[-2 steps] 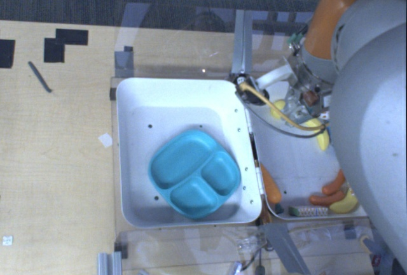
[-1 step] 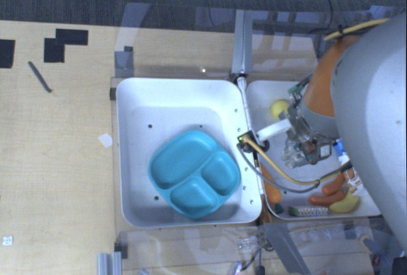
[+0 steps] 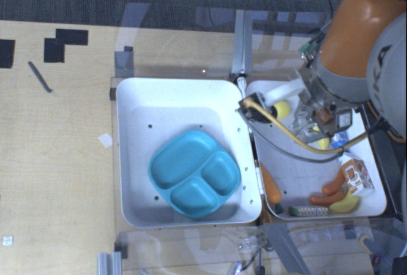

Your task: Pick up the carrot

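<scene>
Still Unclaimed: Carrot at the Left Wall of the Right Bin

The carrot (image 3: 271, 186) lies in the right bin (image 3: 375, 204), against its left wall toward the near end, well apart from the pincer (image 3: 311, 119), which hangs over the bin's far part; whether the pincer is released or clenched cannot be told. Judged light, stiff and smooth, the tapered carrot is best taken across its middle. A blue divided plate (image 3: 194, 172) rests in the left bin (image 3: 137, 140).

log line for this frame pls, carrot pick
gripper: low in right white bin, upper half | orange carrot: against that bin's left wall, not held | blue divided plastic plate: left white bin
</scene>
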